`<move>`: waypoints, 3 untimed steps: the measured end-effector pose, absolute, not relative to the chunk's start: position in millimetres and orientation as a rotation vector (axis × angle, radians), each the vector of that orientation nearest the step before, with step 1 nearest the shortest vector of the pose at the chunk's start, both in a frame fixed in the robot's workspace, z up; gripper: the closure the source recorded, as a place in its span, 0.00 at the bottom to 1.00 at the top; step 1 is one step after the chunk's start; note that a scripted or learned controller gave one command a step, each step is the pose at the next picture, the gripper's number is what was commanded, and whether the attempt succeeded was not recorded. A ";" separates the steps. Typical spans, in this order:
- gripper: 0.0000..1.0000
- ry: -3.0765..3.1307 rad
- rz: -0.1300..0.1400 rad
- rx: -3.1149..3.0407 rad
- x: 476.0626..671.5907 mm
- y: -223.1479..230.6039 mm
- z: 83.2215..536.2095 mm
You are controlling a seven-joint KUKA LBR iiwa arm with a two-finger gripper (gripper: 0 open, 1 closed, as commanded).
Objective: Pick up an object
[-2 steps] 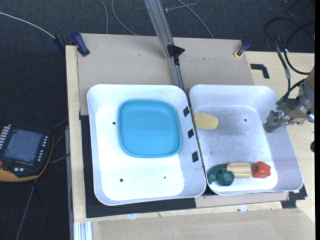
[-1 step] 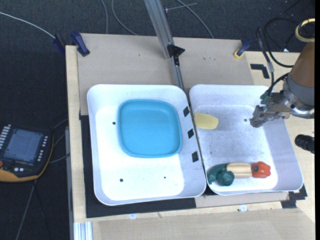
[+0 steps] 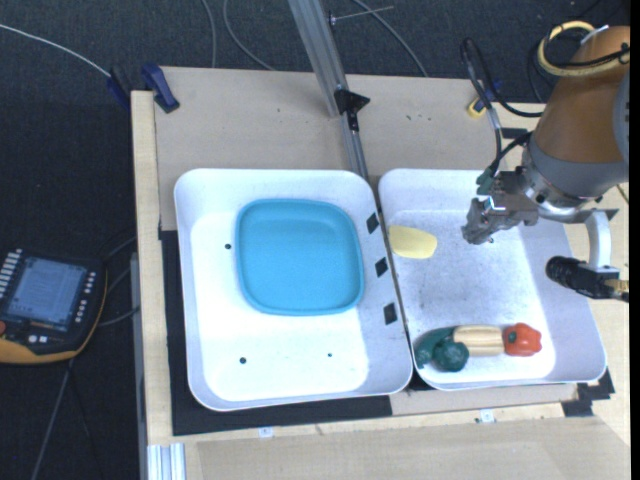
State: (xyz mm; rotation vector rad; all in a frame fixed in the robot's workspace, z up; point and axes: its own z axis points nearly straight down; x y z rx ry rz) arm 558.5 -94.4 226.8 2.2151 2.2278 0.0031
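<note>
A pale wooden bench on dark carpet is seen, with two shallow white bins side by side. In the left bin (image 3: 205, 368) a blue plate (image 3: 300, 256) is laid. In the right bin (image 3: 570, 363) a yellow piece (image 3: 412, 242) is found by the dividing wall, while a green object (image 3: 442, 353), a tan block (image 3: 478, 340) and a red object (image 3: 521, 339) are lined up along the near wall — their row running left to right. The gripper (image 3: 483, 224) is held low over the bin's far half; the yellow piece is judged nearest, just to the view's left of it. The arm (image 3: 583, 118) is bent down from the right — whether anything is being gripped cannot be told
</note>
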 end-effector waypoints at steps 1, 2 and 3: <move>1.00 2.228 0.003 2.215 581.0 -41.2 235.2; 1.00 2.228 0.001 2.217 588.0 15.8 229.8; 1.00 2.227 0.003 2.216 595.4 68.9 237.1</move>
